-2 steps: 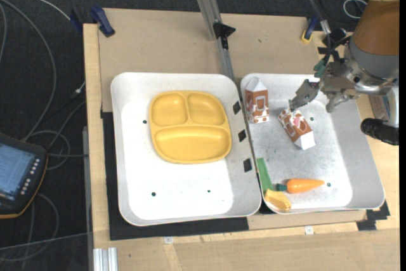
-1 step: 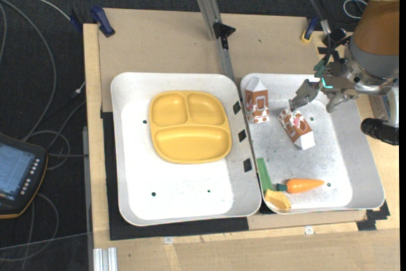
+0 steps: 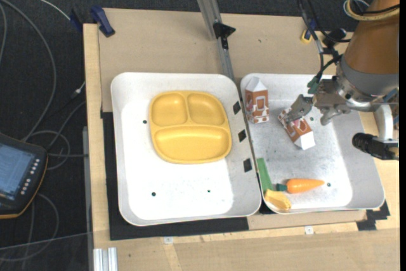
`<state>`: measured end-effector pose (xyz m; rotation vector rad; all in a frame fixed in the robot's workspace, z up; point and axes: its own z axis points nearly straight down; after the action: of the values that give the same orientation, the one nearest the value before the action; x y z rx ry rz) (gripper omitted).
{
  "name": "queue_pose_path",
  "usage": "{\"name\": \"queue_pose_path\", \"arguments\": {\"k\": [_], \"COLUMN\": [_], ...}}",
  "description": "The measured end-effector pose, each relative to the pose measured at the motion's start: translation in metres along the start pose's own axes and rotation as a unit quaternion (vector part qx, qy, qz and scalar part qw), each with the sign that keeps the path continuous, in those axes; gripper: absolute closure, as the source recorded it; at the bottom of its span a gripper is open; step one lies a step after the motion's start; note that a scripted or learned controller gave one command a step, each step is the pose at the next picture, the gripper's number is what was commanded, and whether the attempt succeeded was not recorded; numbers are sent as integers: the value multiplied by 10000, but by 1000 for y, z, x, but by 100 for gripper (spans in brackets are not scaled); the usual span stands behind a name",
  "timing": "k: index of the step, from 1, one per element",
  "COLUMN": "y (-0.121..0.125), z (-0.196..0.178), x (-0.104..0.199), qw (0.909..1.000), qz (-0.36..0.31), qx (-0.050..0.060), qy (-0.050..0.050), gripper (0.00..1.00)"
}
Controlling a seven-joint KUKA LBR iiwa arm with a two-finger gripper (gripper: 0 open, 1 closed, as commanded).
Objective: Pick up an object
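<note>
Camera view: gripper (image 3: 298,116) sits directly over the tilted carton (image 3: 301,130) in the right bin (image 3: 361,200), carton's long axis running down-right; whether it's pinching the carton, I cannot tell

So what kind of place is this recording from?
Most likely a robotics lab: a wooden bench with two white bins, toy food such as a carrot, loose cables on dark carpet, and a control pendant.

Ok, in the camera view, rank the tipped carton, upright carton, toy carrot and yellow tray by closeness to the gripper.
From the gripper:
1. Tipped carton, right at the fingers.
2. Upright carton, to its left.
3. Toy carrot, near the right bin's front edge.
4. Yellow tray, in the left bin.
</note>
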<state>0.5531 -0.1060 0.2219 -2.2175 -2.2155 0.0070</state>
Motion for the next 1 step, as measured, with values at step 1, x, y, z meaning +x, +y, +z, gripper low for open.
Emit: {"name": "queue_pose_path", "arguments": {"k": [1], "y": [3], "z": [43], "x": [0], "qw": [10000], "qz": [-5], "qx": [-2], "qy": [2], "gripper": [0]}}
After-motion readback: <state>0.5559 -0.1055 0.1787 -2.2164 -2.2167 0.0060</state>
